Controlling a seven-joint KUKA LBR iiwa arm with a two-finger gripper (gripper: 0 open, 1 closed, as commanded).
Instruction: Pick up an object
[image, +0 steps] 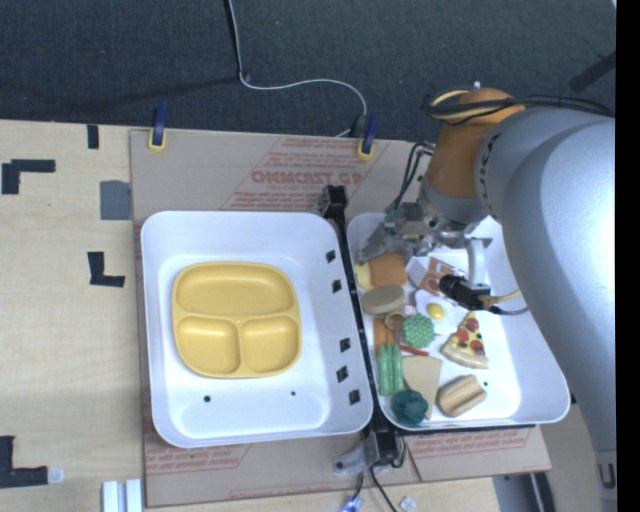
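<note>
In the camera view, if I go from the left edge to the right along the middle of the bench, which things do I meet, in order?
Yellow three-compartment plastic tray → black divider between the two white bins → green toy vegetable stick → toy pizza slice.

cardboard sheet (290, 175) | red printed lettering, upside down | too blurred to read

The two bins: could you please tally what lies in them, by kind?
Yellow divided tray, in the left bin: 1
Toy food pieces, in the right bin, where the clutter makes the count approximate: about 9, among them a pizza slice
Total: about 10
</note>
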